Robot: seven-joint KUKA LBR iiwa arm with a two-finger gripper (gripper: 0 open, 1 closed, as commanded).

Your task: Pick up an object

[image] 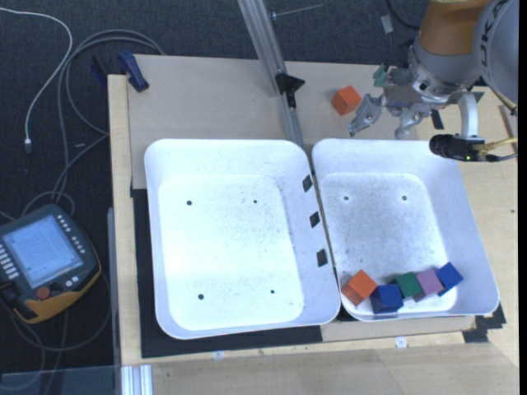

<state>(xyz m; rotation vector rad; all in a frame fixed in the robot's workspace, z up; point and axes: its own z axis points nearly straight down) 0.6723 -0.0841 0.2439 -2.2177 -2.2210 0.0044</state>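
- Five blocks sit huddled at the five o'clock corner of the right bin: an orange block, a blue block, a green block, a purple block and a second blue block, each touching its neighbour
- One more, a lone orange cube, lies on the bare bench beyond the bins, at about twelve o'clock of the scene
- The gripper hangs past the right bin's twelve o'clock rim, its fingers spread and grasping nothing, with the lone cube just beside it at its ten o'clock
- Risk: the row is packed tight against the bin wall, so a finger may land on top of a block or wedge two at once
- Risk: a descent on the lone cube could nudge it away, since nothing backs it
- The left bin offers nothing to pick
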